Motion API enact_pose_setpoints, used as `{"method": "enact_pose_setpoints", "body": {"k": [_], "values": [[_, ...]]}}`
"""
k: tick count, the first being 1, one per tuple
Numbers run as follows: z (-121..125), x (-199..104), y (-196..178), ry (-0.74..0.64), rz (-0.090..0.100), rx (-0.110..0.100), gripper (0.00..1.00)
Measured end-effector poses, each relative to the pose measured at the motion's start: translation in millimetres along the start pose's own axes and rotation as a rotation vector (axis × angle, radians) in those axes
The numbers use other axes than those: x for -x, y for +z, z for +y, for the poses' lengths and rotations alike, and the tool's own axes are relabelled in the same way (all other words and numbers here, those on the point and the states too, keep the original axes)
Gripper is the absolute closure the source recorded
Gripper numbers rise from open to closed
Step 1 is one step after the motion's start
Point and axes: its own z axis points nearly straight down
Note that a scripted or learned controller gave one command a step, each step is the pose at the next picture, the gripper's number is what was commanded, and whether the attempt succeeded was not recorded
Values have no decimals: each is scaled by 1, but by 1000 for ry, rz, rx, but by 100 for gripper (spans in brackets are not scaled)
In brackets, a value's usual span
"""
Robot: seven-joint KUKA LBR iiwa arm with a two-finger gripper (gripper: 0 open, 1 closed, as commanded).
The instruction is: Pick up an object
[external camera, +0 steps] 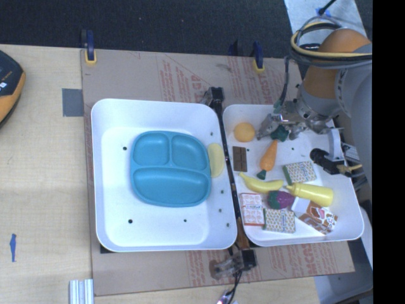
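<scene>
1. Hanging low over the far end of the right bin (354, 230), the gripper (282, 129) sits just beyond the carrot (269, 156) and beside the orange ball (244, 132). Whether it is spread or closed, I cannot tell; the metalwork is too small and cluttered to read. Nothing can be seen held in it.

2. Candidate objects all lie in the right bin: ball, carrot, banana (261, 183), yellow bottle (311, 193), purple piece (281, 199), a dark bar (239, 158) and several small cartons (252, 209). The left bin (101, 170) carries a blue tray (170, 168).

3. Risk, target ambiguity: the ball and the carrot top both lie near the tool. A descent between them would likely nudge both and close on neither.

4. Risk, rolling: the ball looks round and smooth. An off-centre pinch would probably squirt it toward the bin wall.

5. Risk, slip: the carrot tapers and lies at a slant. A grip near its thin end may slide off on the lift.

6. Risk, crowding: the banana, bottle and purple piece touch or nearly touch. A grab there could snag a neighbour, or drag two and drop both.

7. Risk, wall contact: the tool works close to the bin's far rim. A misjudged approach could strike the rim and shift the bin.
</scene>
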Motion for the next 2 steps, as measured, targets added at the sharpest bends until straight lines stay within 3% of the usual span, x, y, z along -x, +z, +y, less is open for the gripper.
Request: {"method": "enact_pose_setpoints", "body": {"k": [1,2], "values": [[-54,-33,1,3,3,-11,0],[-9,-54,5,-5,3,-49,0]]}}
